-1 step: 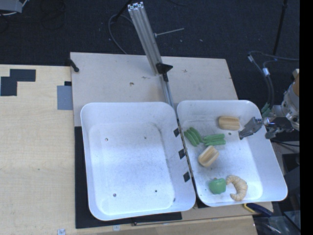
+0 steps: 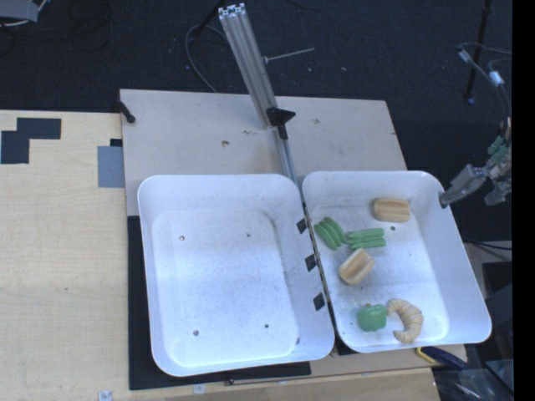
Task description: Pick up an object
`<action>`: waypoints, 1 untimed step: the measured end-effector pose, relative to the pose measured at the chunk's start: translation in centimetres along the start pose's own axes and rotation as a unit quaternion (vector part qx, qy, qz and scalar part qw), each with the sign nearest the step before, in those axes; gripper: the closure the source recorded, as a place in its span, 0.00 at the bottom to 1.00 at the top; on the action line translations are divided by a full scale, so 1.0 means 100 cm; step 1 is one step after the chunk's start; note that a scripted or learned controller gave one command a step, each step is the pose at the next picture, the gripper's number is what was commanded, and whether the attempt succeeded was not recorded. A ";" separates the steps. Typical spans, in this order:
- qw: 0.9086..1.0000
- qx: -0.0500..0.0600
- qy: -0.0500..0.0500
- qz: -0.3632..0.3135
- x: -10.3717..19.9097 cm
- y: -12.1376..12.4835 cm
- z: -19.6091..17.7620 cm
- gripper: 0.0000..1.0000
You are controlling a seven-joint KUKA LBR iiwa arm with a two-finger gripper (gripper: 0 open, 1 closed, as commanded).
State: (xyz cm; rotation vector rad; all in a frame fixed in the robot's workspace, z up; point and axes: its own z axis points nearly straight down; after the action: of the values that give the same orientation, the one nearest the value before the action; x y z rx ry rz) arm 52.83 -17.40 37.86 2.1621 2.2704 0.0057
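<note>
Right now the gripper (image 2: 476, 180) sits just outside the right bin's (image 2: 451, 249) far right rim, at the edge of the camera view, and whether it is open or closed cannot be told from here; nothing shows in its grasp. All the candidates lie in the right bin, while the left bin (image 2: 167, 224) offers only bare floor. Near the right bin's far rim rests a tan bread roll (image 2: 391, 210); a second bread roll (image 2: 356, 266), split along its top, lies near the middle. Between them and toward the divider, two green pea pods (image 2: 349, 236) lie touching in a shallow V. At the near end a green pepper (image 2: 372, 317) sits just beside a pale croissant (image 2: 405, 319), the two touching or almost so. These look like small play-food pieces, so I would judge them light, stiff and fairly smooth, likely to skid or tip if pinched off-centre but not fragile. The far roll seems the easiest pick: it stands well apart from everything else and is nearest the gripper, with open floor on every side; closing across its short width should seat it best. The pepper and croissant crowd each other and lie near the bin's near right corner, leaving little room for a finger between them or beside the wall. The pods lie low and flat, close to the divider clips (image 2: 309, 261).
</note>
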 end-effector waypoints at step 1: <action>1.000 0.008 0.002 0.024 0.001 -0.011 0.164 0.00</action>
State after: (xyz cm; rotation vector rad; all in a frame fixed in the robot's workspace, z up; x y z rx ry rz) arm 51.84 -17.39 21.50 2.2268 2.2273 -0.0082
